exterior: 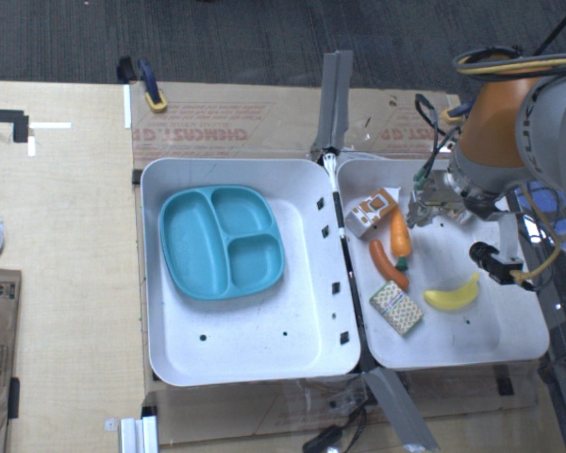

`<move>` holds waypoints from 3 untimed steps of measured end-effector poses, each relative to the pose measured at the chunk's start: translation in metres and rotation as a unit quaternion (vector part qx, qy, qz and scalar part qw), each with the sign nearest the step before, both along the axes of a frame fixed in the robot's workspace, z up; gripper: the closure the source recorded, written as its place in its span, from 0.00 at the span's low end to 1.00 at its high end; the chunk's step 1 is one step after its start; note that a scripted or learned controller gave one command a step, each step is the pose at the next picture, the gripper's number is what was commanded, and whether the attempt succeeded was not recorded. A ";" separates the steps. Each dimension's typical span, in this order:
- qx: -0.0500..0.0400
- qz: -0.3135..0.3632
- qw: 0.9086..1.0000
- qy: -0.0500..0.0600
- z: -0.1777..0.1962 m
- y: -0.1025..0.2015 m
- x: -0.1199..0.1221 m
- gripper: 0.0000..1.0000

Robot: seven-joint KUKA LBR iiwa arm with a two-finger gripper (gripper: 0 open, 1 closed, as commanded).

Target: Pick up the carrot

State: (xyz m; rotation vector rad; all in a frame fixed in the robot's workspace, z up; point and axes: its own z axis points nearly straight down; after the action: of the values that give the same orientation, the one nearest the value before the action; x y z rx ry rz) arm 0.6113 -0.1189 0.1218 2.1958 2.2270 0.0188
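The carrot (399, 233), orange and tapered, lies in the right bin (472, 343) near its left wall, pointing roughly toward the bin's far side. My gripper (420, 209) hangs just right of the carrot's upper end, close beside it. I see nothing lifted off the bin floor.
A reddish sausage-like piece (388, 263) lies right below the carrot. A small white and orange box (370, 212) sits to the carrot's left, a patterned box (397, 308) lower down, and a banana (453, 294) to the right. The left bin (170, 338) holds a blue divided plate (223, 242).
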 end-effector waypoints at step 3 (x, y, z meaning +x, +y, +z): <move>-0.001 0.136 0.991 0.010 -0.030 -0.002 -0.001 0.00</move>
State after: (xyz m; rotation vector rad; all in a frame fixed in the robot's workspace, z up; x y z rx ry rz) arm 0.6108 -0.1211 0.0914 1.8803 2.5169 -0.0012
